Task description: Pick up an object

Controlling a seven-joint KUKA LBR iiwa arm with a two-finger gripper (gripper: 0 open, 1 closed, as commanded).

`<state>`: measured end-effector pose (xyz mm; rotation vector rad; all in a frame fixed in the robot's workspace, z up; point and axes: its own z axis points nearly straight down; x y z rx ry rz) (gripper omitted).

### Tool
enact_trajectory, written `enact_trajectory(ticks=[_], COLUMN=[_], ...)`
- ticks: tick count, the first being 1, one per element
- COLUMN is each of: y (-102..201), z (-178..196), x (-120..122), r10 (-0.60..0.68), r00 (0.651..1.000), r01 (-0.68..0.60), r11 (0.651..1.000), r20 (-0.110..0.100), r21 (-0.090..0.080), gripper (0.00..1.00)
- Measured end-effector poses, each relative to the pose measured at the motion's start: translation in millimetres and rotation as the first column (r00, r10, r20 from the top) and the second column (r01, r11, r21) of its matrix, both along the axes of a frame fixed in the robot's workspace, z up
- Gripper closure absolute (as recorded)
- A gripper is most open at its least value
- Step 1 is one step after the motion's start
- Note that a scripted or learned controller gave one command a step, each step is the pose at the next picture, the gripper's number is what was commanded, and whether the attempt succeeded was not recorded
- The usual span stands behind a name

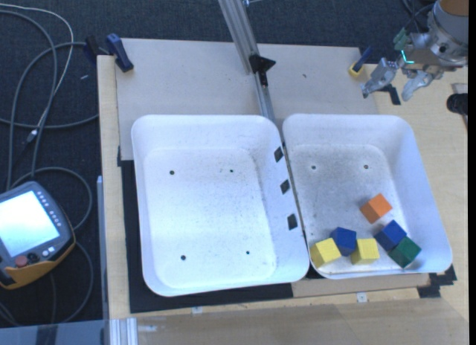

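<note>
Even, bright overhead light fills the scene. The two white bins (208,131) look slightly washed out but show no hard glare. Shadows beneath the blocks (375,207) are short and soft. Focus is moderately sharp; the dark floor (44,53) looks grainy.

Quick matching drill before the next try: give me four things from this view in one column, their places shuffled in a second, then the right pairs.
Things:
1. orange block
2. green block
3. hand
4. pendant

Places:
A. off the bench, at the view's left edge
B. above the bench, beyond the right bin's far rim
C. right bin, at the near right corner
D. right bin, apart from the other blocks, on their far side

Pairs: 1-D, 2-C, 3-B, 4-A
</note>
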<state>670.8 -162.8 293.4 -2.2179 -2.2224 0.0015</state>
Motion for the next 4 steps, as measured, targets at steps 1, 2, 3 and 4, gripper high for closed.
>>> enact_trajectory(ticks=[1,2,3,4], y=[-5.8,18.3,-36.0,-10.9], z=[-125.3,-198.5,-193.5,-193.6], x=[-20.9,-101.8,-147.9,-182.7], r10=[-0.003,-0.003,-0.008,-0.003], r00=[1.000,1.000,1.000,1.000], r01=[0.003,0.003,0.008,0.003], r11=[1.000,1.000,1.000,1.000], r20=[-0.008,-0.012,-0.002,0.000], r21=[0.002,0.004,-0.001,0.002], gripper=[0.00,0.00,0.00,0.00])
